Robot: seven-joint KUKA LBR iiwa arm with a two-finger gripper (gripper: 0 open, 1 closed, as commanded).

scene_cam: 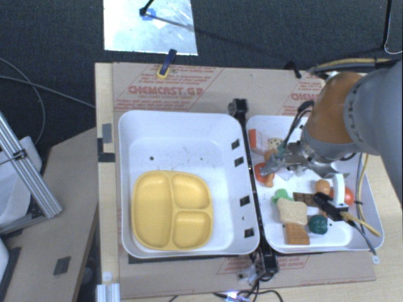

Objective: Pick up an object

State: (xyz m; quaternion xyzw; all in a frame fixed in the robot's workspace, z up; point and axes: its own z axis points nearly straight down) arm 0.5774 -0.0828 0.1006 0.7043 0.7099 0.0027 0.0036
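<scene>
Jaws' state impossible to tell, low in right bin (371, 228) among toy food (293, 212); yellow tray (171, 209) in left bin (182, 131).

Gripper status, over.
Gripper low in right bin, among small items. Grasp unclear. Yellow tray in left bin, untouched.

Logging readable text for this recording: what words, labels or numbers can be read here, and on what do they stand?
"CHEMCAST GP", red print on the brown sheet under the bins, above the left bin.
A second red print of the same kind at the sheet's upper right, partly hidden by the arm: not readable.
</scene>
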